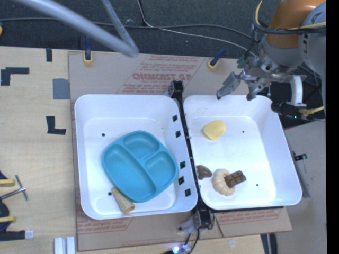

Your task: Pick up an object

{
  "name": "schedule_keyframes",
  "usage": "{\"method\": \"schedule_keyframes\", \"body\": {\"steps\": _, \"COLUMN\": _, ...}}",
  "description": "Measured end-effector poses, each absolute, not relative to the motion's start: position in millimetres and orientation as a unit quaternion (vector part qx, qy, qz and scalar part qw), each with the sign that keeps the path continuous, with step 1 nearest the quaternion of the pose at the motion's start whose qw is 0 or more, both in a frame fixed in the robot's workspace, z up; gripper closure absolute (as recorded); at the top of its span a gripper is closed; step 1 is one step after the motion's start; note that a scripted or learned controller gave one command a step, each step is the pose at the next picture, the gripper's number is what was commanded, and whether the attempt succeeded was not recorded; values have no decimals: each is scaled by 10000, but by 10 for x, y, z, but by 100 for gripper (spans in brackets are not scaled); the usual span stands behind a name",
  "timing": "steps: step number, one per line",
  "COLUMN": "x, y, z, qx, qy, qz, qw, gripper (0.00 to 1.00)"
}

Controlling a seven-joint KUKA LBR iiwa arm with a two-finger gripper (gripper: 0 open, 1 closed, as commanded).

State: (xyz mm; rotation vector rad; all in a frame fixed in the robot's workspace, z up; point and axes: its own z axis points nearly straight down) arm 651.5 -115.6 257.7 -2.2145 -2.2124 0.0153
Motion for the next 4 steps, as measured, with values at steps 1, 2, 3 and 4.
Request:
{"method": "schedule_keyframes", "body": {"steps": 1, "x": 6535, "y": -1152, "z": 2665, "qx": -7064, "qy": -7078, "qz": 7, "qw": 6, "gripper": 0}}
{"method": "schedule_keyframes", "body": {"steps": 2, "x": 6537, "y": -1079, "z": 2213, "qx": -7063, "qy": -7079, "qz": 16, "qw": 8, "gripper": 0}}
{"method": "schedule_keyframes", "body": {"steps": 3, "x": 6557, "y": -1173, "z": 1674, "qx": -7066, "qy": -7076, "qz": 14, "qw": 3, "gripper": 0}}
{"method": "schedule_keyframes", "body": {"steps": 4, "x": 6536, "y": -1232, "z": 1069, "qx": -7065, "qy": -7077, "qz": 16, "qw": 6, "gripper": 0}}
